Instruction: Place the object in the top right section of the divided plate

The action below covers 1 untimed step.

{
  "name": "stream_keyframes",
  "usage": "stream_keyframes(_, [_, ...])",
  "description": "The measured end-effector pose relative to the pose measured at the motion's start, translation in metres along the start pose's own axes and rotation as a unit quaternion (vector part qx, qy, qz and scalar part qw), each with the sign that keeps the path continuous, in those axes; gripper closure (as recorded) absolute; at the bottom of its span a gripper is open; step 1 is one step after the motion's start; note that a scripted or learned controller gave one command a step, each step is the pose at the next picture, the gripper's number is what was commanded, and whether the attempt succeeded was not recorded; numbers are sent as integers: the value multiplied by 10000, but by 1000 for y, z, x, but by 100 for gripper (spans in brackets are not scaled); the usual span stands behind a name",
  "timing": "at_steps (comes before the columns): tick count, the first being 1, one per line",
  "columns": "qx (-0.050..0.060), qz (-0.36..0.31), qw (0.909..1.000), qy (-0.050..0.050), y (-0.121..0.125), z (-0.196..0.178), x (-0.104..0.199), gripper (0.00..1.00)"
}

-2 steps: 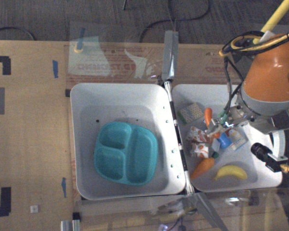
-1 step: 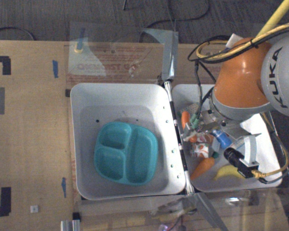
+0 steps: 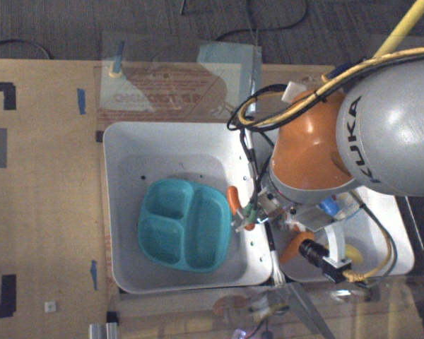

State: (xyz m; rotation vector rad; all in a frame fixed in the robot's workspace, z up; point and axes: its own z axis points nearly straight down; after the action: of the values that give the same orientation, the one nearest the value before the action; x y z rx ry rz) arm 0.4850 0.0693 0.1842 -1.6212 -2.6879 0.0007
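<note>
Teal divided plate (image 3: 185, 224) lying in the left white bin (image 3: 127, 154), orange object (image 3: 233, 198) just beside the plate's right edge, gripper (image 3: 246, 217) grasping the orange object, arm (image 3: 353, 133) over the right bin (image 3: 403, 253).

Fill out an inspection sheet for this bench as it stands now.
Surface: tan bench bearing two white bins; left bin holds the plate, right bin is largely covered by the arm.
Job's things: teal divided plate lies flat in the left bin, its sections bare; orange object sits at the plate's right edge, beside the claw.
Clutter: yellow item and blue item in the right bin.
Grippers: claw is low over the left bin's right side, next to the plate; grip unclear.
Cables: black and yellow cables run along the arm; a black loop lies on the floor.
Surroundings: grey floor, blue tape marks on the bench.
</note>
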Motion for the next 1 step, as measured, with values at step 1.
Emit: stream_keyframes(1, [-19, -859, 9963, -13, 25, -5, 60, 100])
